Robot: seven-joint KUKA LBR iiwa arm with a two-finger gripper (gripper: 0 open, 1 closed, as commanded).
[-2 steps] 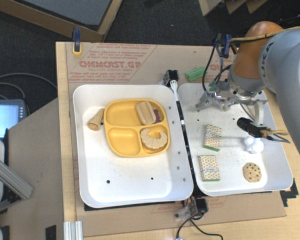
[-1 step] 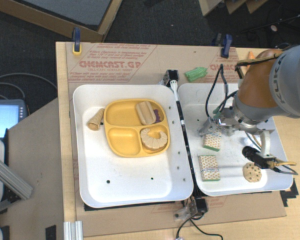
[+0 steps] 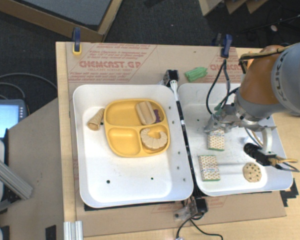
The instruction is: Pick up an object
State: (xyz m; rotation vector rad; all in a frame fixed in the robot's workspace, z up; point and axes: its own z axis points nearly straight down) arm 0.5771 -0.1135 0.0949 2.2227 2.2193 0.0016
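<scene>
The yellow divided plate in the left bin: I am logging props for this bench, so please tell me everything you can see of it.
The yellow divided plate looks like matte plastic, squarish with rounded corners, split by raised ridges into three compartments. It lies flat in the upper middle of the left bin. The upper compartment holds a hot dog at its right end; the lower right one holds a bitten doughnut; the lower left one holds nothing. An ice cream cone lies on the bin floor by the plate's left edge.
</scene>
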